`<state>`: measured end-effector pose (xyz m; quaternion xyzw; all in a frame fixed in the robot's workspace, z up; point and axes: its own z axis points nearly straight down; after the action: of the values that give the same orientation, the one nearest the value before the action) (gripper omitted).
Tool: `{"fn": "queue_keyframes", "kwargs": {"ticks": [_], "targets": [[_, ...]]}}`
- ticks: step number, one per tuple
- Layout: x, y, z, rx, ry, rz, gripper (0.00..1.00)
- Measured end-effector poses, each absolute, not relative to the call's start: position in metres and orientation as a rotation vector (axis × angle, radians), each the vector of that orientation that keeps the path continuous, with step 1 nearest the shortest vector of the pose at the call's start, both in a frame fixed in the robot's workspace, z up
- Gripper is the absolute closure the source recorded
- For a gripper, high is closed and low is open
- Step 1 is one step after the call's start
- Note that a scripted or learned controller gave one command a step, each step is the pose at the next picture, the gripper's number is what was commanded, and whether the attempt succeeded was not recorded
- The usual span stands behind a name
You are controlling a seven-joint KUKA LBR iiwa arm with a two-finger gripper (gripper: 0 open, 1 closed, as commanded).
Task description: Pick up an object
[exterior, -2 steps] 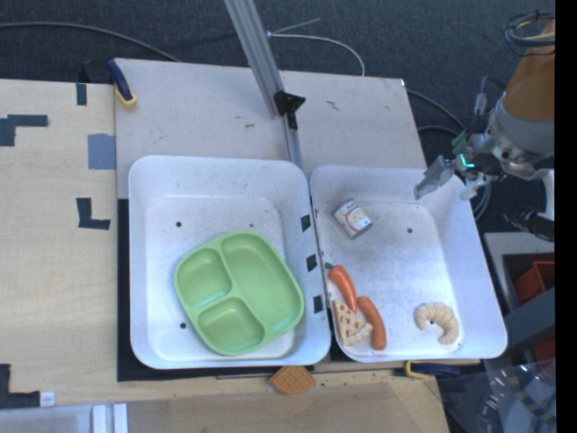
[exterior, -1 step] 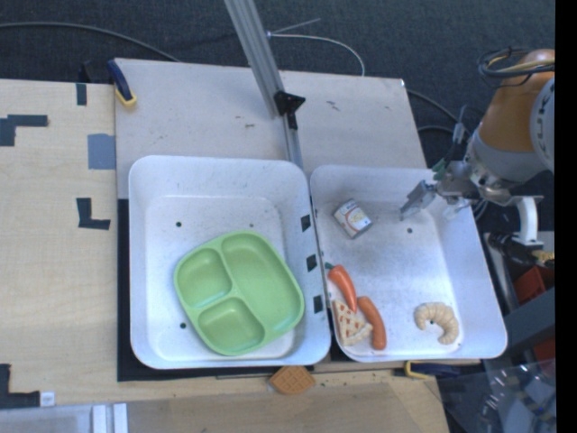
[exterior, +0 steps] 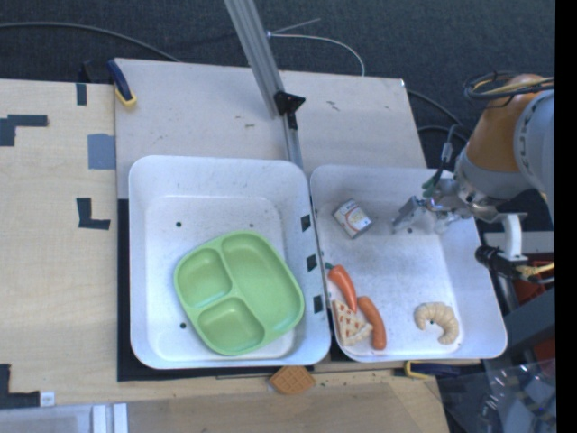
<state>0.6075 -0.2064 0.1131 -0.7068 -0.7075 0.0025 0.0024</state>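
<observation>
Reaching in from the right edge of the frame, the gripper [exterior: 416, 215] hangs over the upper right part of the right bin [exterior: 469, 269], and whether it is wide or narrow cannot be told at this slant; nothing shows between its tips. Just to its left, apart from it, a small white packet with a red mark [exterior: 352, 217] lies in the upper middle of that bin. Along the bin's lower left lie an orange carrot [exterior: 342, 286], a waffle-like piece [exterior: 350, 324] and a reddish sausage [exterior: 372, 322], close together and partly touching. A tan croissant [exterior: 438, 320] sits alone at the lower right of the same bin. The left bin [exterior: 162, 188] holds a green divided plate [exterior: 238, 292] in its lower middle. Below the bins, on the bench edge, rests a small brown cookie-like piece [exterior: 290, 380].
</observation>
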Motion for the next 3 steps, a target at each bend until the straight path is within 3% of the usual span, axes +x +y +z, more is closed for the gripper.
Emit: {"fn": "queue_keyframes", "kwargs": {"ticks": [1, 2, 3], "targets": [[0.607, -0.205, 0.087, -2.219, -2.224, 0.004, 0.00], [0.608, -0.205, 0.098, -2.217, -2.225, 0.004, 1.00], [0.602, -0.200, 0.157, -2.222, -2.226, -0.003, 1.00]]}}
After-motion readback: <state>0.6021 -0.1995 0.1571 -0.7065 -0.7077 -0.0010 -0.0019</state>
